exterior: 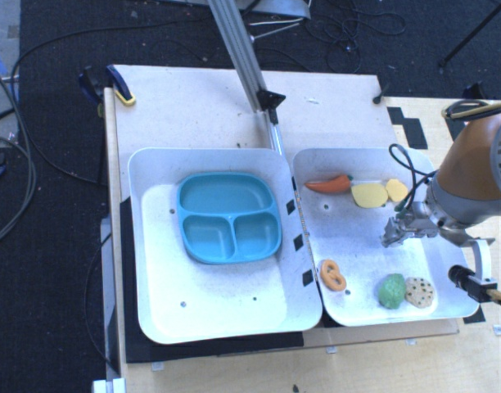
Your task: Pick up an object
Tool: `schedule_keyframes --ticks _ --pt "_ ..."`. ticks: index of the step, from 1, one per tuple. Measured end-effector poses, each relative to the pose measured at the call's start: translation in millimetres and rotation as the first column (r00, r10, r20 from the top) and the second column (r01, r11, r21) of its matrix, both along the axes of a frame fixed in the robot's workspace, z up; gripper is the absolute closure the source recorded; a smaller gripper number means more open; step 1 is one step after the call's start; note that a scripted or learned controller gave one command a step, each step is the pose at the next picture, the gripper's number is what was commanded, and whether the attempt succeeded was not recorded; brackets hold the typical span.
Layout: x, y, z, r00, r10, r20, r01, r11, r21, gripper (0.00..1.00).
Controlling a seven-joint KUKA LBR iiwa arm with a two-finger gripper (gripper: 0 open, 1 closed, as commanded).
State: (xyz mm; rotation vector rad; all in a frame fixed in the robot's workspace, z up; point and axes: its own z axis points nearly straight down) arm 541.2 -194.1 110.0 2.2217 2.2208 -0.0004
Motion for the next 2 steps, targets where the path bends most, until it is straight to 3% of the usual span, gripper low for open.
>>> schedule_keyframes --ticks 2 --pt "-3.7 -6.8 107.1 1.0 0.003 0.004 -0.003 1.0 -0.002 1.0"
